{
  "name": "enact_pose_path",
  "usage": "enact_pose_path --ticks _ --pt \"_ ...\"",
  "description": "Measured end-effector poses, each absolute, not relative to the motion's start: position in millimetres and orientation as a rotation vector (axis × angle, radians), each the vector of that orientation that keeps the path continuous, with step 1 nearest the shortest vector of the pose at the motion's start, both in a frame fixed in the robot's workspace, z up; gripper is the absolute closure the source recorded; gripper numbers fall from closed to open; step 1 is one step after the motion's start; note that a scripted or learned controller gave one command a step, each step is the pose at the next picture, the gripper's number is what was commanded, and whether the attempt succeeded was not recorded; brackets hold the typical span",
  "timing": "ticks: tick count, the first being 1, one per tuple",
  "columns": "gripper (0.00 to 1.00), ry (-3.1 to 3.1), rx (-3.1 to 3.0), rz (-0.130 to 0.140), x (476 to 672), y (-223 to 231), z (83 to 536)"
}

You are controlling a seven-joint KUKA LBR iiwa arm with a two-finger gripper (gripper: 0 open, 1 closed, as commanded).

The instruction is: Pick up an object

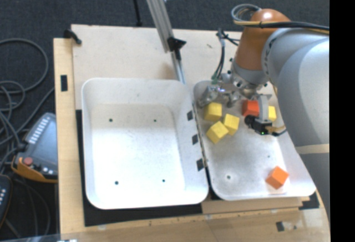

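Gripper [213, 95] sits low in the right bin [244, 182], just above three yellow blocks [221, 121]; I cannot tell its opening or hold. Crowded blocks may slip aside. Orange block [277, 177] lies well apart.

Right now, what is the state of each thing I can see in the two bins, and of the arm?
Left bin: holds no blocks.
Right bin: holds all blocks.
Three yellow blocks: clustered together, lying on the bin floor.
Orange block: alone near the front corner, tilted.
Orange-red block: beside the arm's wrist.
Gripper: low, above the yellow blocks.
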State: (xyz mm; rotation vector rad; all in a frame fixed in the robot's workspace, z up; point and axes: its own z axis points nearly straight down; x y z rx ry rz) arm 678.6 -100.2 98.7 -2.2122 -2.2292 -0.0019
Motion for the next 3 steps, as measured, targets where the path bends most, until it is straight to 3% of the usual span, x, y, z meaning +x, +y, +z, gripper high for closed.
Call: enact_pose_path --ticks 1,2,3 --pt "1.00 -2.231 -2.219 -0.004 679.5 -105.4 113.0" --pt "0.00 -2.232 -2.218 -0.001 679.2 -105.5 112.4" --pt "0.00 -2.223 -2.223 -0.003 648.8 -111.6 99.1"
